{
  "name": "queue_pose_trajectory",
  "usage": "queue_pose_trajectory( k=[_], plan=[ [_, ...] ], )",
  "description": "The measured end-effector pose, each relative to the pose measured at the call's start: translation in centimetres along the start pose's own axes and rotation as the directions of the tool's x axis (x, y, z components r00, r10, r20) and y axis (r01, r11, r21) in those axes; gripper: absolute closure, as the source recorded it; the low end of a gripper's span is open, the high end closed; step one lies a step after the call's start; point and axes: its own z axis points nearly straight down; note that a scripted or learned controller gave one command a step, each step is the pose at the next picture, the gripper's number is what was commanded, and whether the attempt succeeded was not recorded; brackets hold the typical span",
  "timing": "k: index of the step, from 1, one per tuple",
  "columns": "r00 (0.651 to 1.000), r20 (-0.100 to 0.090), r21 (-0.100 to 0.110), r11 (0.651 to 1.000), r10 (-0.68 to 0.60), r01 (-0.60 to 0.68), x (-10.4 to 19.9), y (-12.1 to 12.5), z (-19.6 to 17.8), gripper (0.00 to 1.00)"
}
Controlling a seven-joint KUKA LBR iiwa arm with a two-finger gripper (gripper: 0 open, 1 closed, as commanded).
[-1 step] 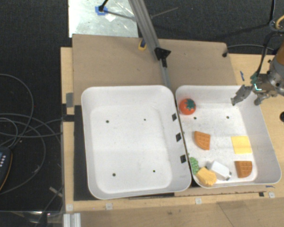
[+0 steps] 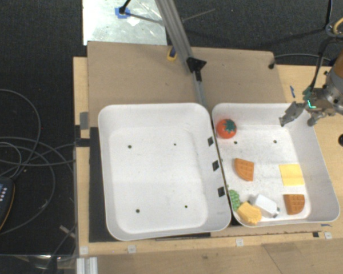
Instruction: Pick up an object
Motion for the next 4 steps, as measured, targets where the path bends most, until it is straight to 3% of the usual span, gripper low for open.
queue_pose_trajectory(
  k=[1, 2, 3, 4],
  plan=[
    [1.000, 0.000, 0.004, 1.000, 0.006, -0.006, -0.8, -0.7, 5.4, 0.00],
    [1.000, -0.001, 0.003, 1.000, 0.001, -0.001, -0.4, 0.2, 10.1, 0.00],
    [1.000, 0.000, 0.000, 1.000, 0.000, 0.000, -0.3, 0.3, 11.5, 0.00],
    [1.000, 0.002, -0.004, 1.000, -0.003, 0.003, -0.4, 0.4, 10.2, 1.00]
  ],
)
